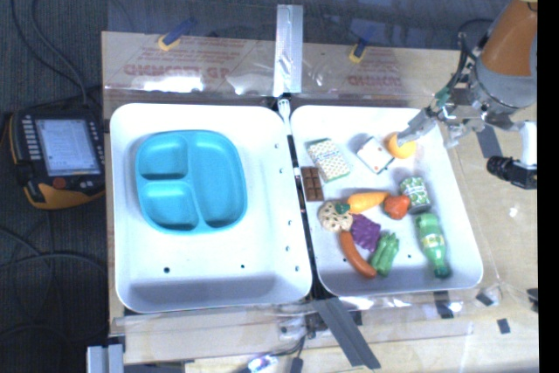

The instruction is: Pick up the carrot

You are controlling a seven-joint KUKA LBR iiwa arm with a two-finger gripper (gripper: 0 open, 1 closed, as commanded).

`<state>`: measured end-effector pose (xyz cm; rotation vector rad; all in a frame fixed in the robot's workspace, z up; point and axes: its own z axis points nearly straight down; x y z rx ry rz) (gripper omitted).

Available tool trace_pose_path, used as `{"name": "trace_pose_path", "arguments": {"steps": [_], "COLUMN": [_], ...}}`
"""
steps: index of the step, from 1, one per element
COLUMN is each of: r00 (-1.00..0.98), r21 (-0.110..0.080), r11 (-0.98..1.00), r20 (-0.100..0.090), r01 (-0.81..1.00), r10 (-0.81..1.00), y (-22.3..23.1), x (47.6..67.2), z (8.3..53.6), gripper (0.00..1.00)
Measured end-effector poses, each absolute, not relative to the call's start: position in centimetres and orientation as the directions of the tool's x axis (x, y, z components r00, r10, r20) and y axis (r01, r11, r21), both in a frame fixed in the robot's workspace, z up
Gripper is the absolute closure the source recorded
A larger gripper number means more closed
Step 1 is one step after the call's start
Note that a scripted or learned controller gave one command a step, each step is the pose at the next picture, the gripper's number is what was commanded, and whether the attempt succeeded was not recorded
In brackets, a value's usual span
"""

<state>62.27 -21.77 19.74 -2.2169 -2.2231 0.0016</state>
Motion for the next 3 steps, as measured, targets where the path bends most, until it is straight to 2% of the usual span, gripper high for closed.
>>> {"name": "trace_pose_path", "arguments": {"steps": [1, 2, 3], "r00": [0.015, -0.049, 0.040], "r21": [0.006, -0.002, 0.014], "r11": [-0.015, 0.049, -0.040], "r20": [0.005, -0.001, -0.005], "r01": [1.000, 0.999, 0.999], "r10": [1.000, 0.999, 0.999], "y": [-21.5, -22.0, -19.5], "x": [64.5, 55.3, 50.7], "z": [10.9, 14.5, 9.1], "gripper": [0.00, 0.00, 0.00]}}
